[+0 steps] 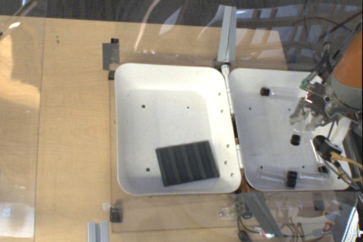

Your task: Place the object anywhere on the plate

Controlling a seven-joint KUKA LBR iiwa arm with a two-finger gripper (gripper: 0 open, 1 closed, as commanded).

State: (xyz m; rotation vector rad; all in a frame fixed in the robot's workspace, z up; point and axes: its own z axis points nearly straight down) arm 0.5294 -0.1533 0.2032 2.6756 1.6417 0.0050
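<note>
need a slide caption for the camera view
Grey-and-orange arm reaches over the right bin among small black pieces; a dark ribbed slab lies in the left bin.

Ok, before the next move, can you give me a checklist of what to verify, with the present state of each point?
1. Plate lies flat in the left bin: ok.
2. Top of the plate is free for placing: ok.
3. Small black pieces lie within the right bin: ok.
4. Hand is above the right bin, near the pieces: ok.
5. Hand holds a piece: cannot tell.
6. A piece is on the plate: not ok, not yet done.
</note>
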